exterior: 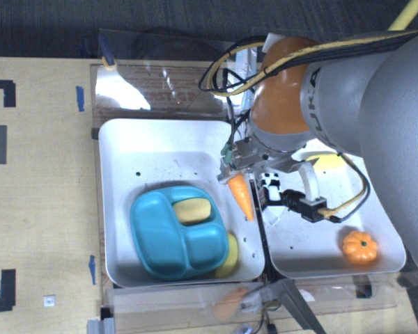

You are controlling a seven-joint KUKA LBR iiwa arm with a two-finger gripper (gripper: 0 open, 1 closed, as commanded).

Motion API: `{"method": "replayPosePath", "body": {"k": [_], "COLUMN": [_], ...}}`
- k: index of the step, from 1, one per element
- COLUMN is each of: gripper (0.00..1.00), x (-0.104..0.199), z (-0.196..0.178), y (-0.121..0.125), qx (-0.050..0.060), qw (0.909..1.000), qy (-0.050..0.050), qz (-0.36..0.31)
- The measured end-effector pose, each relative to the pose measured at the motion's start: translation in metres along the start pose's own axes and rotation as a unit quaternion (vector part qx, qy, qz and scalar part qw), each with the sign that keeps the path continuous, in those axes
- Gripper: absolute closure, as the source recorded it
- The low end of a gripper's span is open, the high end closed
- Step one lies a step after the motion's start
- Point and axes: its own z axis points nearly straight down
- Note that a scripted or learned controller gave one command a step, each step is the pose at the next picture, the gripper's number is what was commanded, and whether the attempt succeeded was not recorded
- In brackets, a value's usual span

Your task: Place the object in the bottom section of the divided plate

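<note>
Two bins on worktop | claw [238,174] clamped on carrot [242,195], hung over divider between bins | blue divided plate [175,232] lay in left bin [125,158] | small pumpkin [359,247] in right bin.

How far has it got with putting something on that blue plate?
Partway. A yellow oval piece already lies in an upper section of the blue divided plate, not the bottom one. The gripper hangs at the bins' divide with an orange toy carrot at its tip. Carrying it over and setting it in the bottom section remains.
</note>
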Motion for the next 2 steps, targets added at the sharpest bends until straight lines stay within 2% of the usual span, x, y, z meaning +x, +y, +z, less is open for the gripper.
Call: {"method": "replayPosePath", "body": {"k": [1,2], "gripper": [0.00,1.00], "x": [-0.001,-0.001], "z": [-0.001,-0.012], "y": [0.000,0.001], "qx": [-0.001,-0.003], "qw": [1.0000,1.0000], "qy": [-0.001,-0.001], "qz": [0.001,0.000]}}
